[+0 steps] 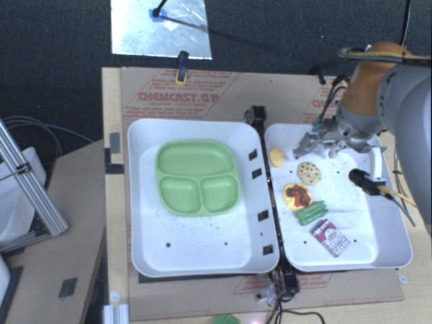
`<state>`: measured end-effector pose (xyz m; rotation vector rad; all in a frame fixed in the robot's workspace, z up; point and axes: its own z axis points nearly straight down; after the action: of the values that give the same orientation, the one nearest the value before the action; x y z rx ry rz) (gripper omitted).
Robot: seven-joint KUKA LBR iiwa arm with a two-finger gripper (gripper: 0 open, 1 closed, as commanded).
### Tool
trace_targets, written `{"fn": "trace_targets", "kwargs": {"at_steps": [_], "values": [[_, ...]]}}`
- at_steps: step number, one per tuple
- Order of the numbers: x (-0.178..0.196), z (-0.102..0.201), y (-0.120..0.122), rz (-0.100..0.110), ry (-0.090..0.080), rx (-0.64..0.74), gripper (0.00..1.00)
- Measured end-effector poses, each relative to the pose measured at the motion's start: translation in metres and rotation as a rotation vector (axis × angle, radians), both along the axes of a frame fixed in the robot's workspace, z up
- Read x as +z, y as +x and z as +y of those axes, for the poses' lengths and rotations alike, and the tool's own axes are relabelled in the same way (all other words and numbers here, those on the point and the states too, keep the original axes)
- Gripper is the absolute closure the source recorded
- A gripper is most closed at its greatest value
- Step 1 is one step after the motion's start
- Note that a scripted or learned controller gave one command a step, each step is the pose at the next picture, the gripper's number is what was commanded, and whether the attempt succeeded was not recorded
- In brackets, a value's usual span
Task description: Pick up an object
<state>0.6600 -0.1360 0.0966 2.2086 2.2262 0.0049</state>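
The arm point(398, 93) hangs over the right bin point(388, 245). Jaws point(312, 142): state cannot be told. Cookie point(309, 173) lies just below them, yellow piece point(277, 156) beside: a skewed descent risks nudging either away.

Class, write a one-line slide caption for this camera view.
Grey arm's two-finger gripper hovers above round chocolate-chip cookie in right white bin; green divided plate fills left bin.

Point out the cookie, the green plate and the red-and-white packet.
cookie point(309, 173), camera view, centre of its top face.
green plate point(198, 177), camera view, ridge where its compartments meet.
packet point(330, 237), camera view, middle of its printed face.
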Motion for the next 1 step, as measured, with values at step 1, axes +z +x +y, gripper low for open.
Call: {"fn": "trace_targets", "kwargs": {"at_steps": [1], "values": [[-0.0122, -0.0091, -0.0755, 0.008, 0.003, -0.011, 0.0]]}}
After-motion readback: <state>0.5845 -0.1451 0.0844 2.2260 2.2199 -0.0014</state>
